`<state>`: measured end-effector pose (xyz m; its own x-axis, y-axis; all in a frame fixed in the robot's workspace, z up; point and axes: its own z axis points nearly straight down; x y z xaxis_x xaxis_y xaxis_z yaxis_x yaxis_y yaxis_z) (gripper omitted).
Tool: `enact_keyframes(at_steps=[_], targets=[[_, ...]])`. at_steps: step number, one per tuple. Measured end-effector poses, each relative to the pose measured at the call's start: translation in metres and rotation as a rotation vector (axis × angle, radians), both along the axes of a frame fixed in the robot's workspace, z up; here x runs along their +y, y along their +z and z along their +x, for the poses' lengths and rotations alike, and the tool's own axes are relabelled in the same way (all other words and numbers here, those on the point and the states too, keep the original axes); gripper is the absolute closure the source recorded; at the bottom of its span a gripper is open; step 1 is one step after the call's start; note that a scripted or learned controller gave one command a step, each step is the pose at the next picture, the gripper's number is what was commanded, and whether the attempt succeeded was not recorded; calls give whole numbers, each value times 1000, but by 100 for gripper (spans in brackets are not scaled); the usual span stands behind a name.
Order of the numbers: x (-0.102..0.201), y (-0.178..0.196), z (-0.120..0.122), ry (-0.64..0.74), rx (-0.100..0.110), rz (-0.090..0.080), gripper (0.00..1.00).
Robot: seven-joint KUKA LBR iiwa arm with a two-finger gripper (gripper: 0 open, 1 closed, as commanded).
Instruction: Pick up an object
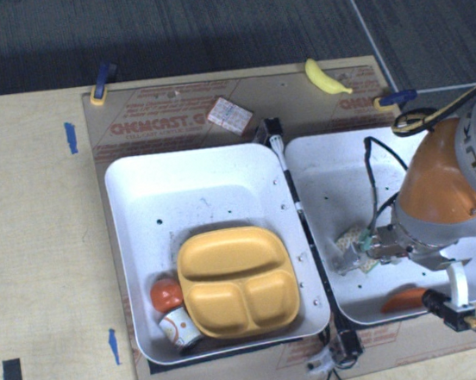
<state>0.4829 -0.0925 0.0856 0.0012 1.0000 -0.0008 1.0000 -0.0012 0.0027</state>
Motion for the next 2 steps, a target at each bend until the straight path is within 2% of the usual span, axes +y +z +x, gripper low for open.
enact_keyframes(at_steps=[2], targets=[[-2,0,-2,2,-2,1,0]])
